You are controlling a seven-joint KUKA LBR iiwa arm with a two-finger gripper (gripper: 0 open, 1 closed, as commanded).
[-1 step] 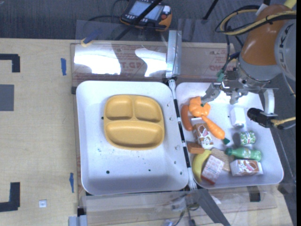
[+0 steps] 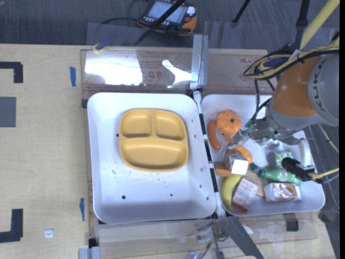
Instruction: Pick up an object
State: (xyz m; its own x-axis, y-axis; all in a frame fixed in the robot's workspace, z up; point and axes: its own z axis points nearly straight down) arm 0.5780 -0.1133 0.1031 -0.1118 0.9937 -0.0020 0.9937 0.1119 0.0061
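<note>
Partial grey lettering shows on the arm's (image 2: 318,88) housing near the right edge; you can make out "KU" and no more. The small carton (image 2: 281,192) and the packet (image 2: 245,193) in the right bin (image 2: 315,201) carry red-and-white print, too small to read.

The gripper (image 2: 253,131) sits low over the right bin, just right of the orange pumpkin-shaped toy (image 2: 228,123). Its metal parts blur together here, so you cannot tell how the pincer stands, nor whether it touches anything.

The arm enters from the right, orange band uppermost, wrist angled down and left into the bin; yellow and black cables loop above it.

Candidate objects all lie in the right bin: the pumpkin toy at upper left, an orange sausage-like piece (image 2: 214,135) beside the bin's left wall, a yellow banana (image 2: 229,190) at the lower left, a green bottle (image 2: 277,174) near the middle right.

The left bin (image 2: 102,161) bears a yellow divided tray (image 2: 153,139), three compartments, upright.
</note>
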